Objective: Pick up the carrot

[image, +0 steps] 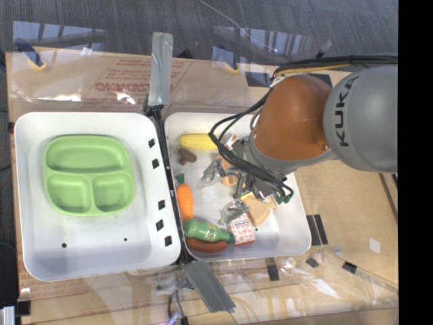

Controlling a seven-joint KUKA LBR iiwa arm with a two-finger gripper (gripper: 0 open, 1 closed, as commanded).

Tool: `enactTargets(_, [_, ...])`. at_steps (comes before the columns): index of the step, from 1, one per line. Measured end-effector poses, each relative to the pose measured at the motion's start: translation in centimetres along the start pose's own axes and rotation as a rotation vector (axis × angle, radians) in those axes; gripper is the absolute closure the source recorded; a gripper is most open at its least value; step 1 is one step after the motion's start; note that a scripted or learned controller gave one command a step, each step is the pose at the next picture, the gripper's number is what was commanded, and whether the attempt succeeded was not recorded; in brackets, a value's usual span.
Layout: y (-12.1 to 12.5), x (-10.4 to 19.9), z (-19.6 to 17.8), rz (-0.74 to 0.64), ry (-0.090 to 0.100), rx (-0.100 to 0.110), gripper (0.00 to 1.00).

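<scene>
sausage (pixel 206 245), carrot (pixel 185 201) in right bin (pixel 298 232), green tray (pixel 88 175) in left bin (pixel 40 249)

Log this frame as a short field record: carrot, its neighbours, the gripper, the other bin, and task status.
carrot: lies against the right bin's left wall, untouched
neighbours: corn cob toward the far wall; brown piece beyond the carrot; green bottle and sausage at the near wall
gripper: low over the bin's middle, right of the carrot, nothing visibly held
left bin: holds a green divided tray
status: carrot not yet picked up
</scene>
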State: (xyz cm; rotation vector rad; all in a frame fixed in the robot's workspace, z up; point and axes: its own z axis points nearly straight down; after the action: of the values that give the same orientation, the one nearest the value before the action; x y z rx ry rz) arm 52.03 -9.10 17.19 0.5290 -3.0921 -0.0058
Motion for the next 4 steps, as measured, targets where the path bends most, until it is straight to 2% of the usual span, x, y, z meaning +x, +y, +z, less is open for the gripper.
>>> enactTargets(1, [-7.1,-4.3,8.2,0.077,-0.002,0.003,0.0])
enactTargets(2, [-6.9,-4.6,6.9,0.068,-0.007,0.004,1.0])
enactTargets(3, [-0.2,-7.1,-11.3,0.305,-0.02,0.008,1.0])
enactTargets(4, [-0.7,-8.8,-20.8,0.092,-0.014,0.009,1.0])
